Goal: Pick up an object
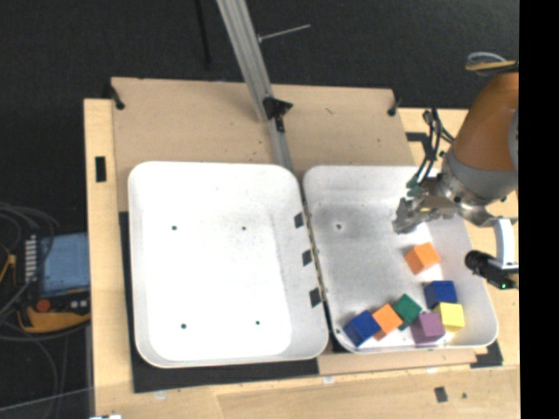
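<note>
The grey two-finger gripper (407, 217) is hovering just above the small orange cube (422, 257) in the right white bin (349, 201). Can't tell if its fingers are apart or together. Other coloured blocks (410, 314) are sitting below that cube.

Arm (487, 142) reaches in from the right, over the right bin (349, 199). Gripper (409, 217) sits low above the bin floor near its upper right part; finger state not readable.

Blocks cluster in the right bin's near right corner. Orange block (423, 257) lies alone, just below the gripper, apart from it. Blue block (441, 291) next to yellow block (452, 315). Purple block (428, 326), green block (407, 307), second orange block (387, 319) and second blue block (360, 327) run along the near wall.

Left bin (218, 260) shows dark specks on its floor.
</note>
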You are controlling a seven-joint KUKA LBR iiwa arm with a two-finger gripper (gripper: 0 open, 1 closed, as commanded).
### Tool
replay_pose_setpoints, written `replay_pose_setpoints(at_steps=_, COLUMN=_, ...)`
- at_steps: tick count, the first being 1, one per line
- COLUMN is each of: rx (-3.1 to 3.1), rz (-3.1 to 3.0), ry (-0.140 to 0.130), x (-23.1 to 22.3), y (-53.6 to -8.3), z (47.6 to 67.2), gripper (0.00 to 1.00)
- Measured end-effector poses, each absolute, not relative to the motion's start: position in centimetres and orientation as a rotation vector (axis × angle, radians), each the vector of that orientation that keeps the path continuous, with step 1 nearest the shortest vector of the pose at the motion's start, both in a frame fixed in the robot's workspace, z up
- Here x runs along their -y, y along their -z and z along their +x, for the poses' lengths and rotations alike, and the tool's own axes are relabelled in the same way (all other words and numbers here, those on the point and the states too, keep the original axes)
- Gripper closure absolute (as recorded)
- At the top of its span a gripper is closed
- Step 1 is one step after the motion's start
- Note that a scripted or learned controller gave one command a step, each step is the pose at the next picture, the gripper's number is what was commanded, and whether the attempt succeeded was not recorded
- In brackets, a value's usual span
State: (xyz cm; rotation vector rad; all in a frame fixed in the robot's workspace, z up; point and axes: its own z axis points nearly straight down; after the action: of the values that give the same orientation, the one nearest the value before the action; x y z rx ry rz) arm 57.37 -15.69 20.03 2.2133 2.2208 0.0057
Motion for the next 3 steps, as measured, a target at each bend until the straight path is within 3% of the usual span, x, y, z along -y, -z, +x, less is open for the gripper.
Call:
replay_pose_setpoints(at_steps=1, rx=-2.220, rz=2.213, ry=-0.005, x=16.5, y=-24.7, z=57.5, gripper=1.00)
replay_pose_setpoints(at_steps=3, rx=-2.230, rz=2.212, ry=-0.004, x=5.6, y=-25.0, z=59.3, gripper=1.00)
